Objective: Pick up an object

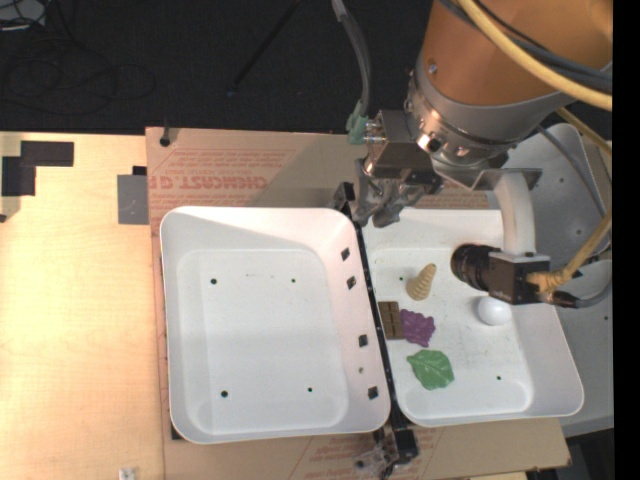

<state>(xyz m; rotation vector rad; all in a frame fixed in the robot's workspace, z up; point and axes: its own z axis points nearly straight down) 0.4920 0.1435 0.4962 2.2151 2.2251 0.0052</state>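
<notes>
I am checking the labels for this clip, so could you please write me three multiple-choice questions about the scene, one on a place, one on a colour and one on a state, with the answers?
1. Which bin holds the small objects?
A. the left bin
B. the right bin
C. both bins

2. What colour is the flat leaf-shaped piece nearest the camera?
A. green
B. red
C. blue

3. How does the cone-shaped piece stand relative to the ball?
A. it lies on top of it
B. it touches its side
C. it lies apart from it

Answers:
1. B: the cone, ball, purple piece and leaf piece all lie in the right bin, beside the left bin.
2. A: the leaf piece is plainly green.
3. C: bare white floor shows between the cone and the ball.
</notes>
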